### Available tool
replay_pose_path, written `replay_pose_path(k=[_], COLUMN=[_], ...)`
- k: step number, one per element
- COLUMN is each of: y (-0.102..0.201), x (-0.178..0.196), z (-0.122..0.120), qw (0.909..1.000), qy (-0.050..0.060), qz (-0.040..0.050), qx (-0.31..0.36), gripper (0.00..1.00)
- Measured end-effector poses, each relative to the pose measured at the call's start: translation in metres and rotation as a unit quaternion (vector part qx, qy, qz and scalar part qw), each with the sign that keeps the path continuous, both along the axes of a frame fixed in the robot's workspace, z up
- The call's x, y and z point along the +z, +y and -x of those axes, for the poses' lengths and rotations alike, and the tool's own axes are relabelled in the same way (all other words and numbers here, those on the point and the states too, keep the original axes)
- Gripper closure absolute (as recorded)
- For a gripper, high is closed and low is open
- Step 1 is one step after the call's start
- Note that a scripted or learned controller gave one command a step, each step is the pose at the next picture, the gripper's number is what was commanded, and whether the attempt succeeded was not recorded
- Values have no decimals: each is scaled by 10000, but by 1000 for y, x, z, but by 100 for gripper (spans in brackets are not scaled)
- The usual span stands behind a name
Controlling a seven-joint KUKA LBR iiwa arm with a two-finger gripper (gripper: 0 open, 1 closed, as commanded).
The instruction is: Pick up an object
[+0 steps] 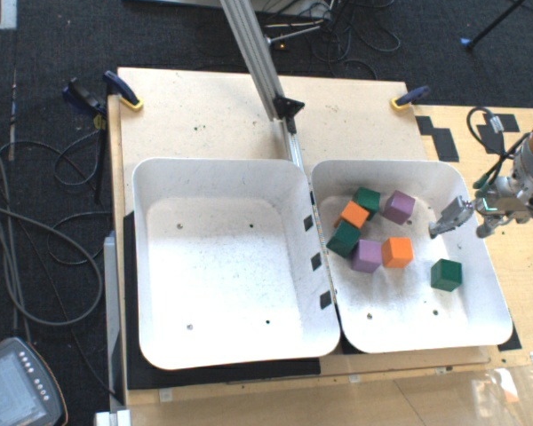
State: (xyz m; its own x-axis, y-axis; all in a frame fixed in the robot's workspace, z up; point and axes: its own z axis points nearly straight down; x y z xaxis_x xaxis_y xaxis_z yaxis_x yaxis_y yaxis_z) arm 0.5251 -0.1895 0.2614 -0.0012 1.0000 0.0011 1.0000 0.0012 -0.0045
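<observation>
Camera view, tool (469, 220) over right bin's (493, 273) right rim, green cube (446, 274) below

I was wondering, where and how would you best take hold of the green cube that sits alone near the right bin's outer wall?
Probably from straight above, closing on two opposite flat sides of the lone green cube. It stands apart from the clustered blocks, such as the nearest orange cube, with bare floor of the right bin around it, so fingers have room on either side. The gripper hovers just above it in the view.

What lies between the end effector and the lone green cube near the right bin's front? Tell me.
In the camera view, only bare white bin floor separates the end effector from the lone green cube; no block sits between them.
</observation>
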Motion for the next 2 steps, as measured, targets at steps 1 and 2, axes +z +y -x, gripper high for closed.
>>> replay_pose_path(k=[1,2], y=[0,7], x=[2,-43], z=[-1,0], qw=[10000,10000], qy=[-23,0], qz=[7,1], qx=[-3,-6], gripper=[0,0])
